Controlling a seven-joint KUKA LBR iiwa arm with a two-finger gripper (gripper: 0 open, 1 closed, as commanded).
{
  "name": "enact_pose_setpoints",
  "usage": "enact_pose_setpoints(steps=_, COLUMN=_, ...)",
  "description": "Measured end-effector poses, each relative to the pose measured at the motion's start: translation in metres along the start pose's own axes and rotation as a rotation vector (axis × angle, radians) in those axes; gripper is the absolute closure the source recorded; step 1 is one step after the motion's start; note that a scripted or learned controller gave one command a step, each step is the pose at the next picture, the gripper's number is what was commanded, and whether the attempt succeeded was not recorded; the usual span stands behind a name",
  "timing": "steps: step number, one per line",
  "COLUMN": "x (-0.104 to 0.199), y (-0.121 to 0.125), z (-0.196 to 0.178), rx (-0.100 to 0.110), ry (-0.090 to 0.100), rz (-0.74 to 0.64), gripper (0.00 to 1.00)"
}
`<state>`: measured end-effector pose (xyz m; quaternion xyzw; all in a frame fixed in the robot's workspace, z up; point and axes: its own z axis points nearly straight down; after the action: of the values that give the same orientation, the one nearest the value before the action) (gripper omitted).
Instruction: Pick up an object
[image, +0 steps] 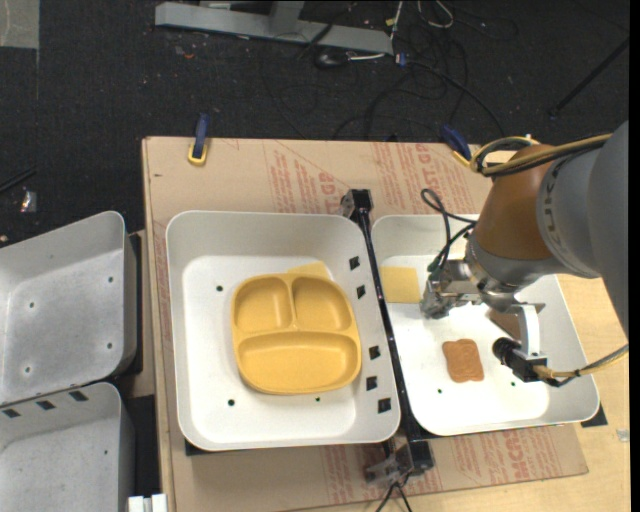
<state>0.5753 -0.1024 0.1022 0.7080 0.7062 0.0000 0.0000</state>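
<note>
Since the gripper (437, 300) hangs low in the right bin (560, 405), near its left wall, the step in hand looks like choosing and closing on one of the two flat pieces there; whether it is spread or clenched I cannot tell, because the wrist hides its tips. Just to its left a pale yellow square piece (398, 283) lies flat against the divider between the bins, and that seems the nearer target. A brown cracker-like piece (463, 360) lies flat below it, a short way apart, its slightly longer axis running up and down the view with a small tilt. Both are thin, so a good grasp probably means descending squarely over the edges and pinching across the shorter width. The left bin (195, 400) carries a yellow divided plate (296, 333), its long side lying across the view.
</note>
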Motion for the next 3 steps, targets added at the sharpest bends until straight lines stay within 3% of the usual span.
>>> enact_pose_setpoints(steps=2, x=0.006, y=0.007, z=-0.123, rx=-0.007, ry=-0.001, rz=-0.006, gripper=1.00)
enact_pose_setpoints(steps=3, x=0.006, y=0.008, z=-0.165, rx=-0.005, ry=-0.001, rz=-0.006, gripper=1.00)
